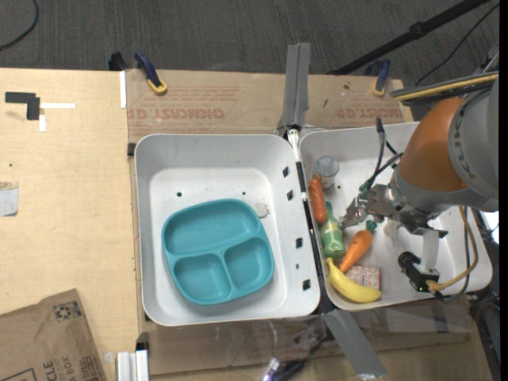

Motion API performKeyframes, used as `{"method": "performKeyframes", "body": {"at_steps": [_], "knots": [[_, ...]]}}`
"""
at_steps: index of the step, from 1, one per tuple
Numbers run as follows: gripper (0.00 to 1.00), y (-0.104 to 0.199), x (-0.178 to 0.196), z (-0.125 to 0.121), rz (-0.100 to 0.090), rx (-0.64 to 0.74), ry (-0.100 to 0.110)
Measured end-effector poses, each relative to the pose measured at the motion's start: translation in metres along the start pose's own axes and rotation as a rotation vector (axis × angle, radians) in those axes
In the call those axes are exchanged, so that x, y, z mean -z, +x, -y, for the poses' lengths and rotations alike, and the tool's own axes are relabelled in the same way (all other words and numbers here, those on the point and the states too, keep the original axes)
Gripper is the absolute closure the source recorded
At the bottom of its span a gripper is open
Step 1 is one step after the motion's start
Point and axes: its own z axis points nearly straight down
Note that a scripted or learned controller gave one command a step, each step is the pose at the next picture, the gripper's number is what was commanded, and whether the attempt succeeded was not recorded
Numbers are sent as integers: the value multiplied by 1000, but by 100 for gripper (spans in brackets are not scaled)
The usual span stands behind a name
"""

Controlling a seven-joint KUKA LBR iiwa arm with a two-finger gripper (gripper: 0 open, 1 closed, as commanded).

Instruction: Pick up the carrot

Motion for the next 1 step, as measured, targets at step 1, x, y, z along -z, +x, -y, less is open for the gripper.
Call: {"method": "performKeyframes", "body": {"at_steps": [1], "knots": [[100, 0, 7, 0, 0, -1, 5]]}}
